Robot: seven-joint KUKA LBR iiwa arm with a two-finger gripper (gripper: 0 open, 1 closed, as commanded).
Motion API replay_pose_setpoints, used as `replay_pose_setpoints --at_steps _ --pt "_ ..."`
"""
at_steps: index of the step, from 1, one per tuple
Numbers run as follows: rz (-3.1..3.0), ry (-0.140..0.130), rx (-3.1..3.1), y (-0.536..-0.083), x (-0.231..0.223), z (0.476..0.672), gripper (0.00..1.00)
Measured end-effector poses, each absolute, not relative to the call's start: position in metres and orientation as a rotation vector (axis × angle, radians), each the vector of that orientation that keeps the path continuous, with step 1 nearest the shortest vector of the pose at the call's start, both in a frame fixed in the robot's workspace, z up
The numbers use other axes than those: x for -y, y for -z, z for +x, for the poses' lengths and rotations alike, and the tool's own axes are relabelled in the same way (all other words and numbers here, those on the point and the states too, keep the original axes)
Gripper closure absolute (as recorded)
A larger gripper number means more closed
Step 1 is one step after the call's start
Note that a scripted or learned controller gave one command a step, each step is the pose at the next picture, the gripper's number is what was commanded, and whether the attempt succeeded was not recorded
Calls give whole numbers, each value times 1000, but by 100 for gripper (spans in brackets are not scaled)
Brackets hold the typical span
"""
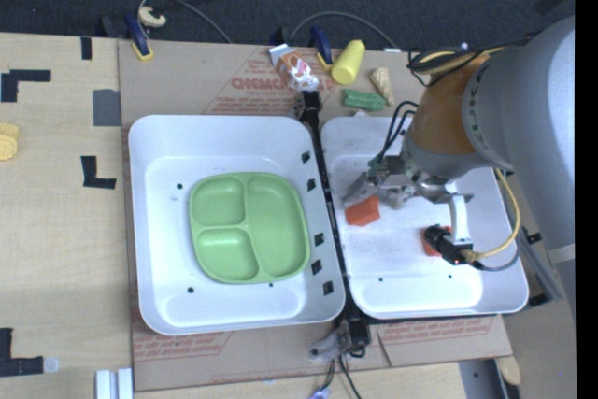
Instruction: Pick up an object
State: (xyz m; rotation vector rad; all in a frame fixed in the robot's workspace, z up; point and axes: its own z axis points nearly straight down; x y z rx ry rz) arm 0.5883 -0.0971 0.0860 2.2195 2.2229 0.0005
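Block: orange, in right bin, just below tool.
Tool: finger state cannot be told.
Left bin: green plate.

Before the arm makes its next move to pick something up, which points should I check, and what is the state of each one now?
1. A target lies in the right bin: ok, an orange block rests on its floor.
2. Gripper is near the target: ok, it sits just above the block in the camera view.
3. Block is between the fingers: cannot tell, the wrist hides them.
4. Block has room around it: ok, it lies apart from the bin wall and from the divider.
5. Left bin is out of the way: ok, the green tray stays there, away from the arm.
6. The cable near the wrist is free: cannot tell.
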Motion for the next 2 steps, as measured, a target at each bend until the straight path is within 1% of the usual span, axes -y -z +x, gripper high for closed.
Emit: replay_pose_setpoints --at_steps 1,2 --pt "2216 -2 -2220 -96 98 589 100" --pt "2219 0 -2223 -185 82 584 100"
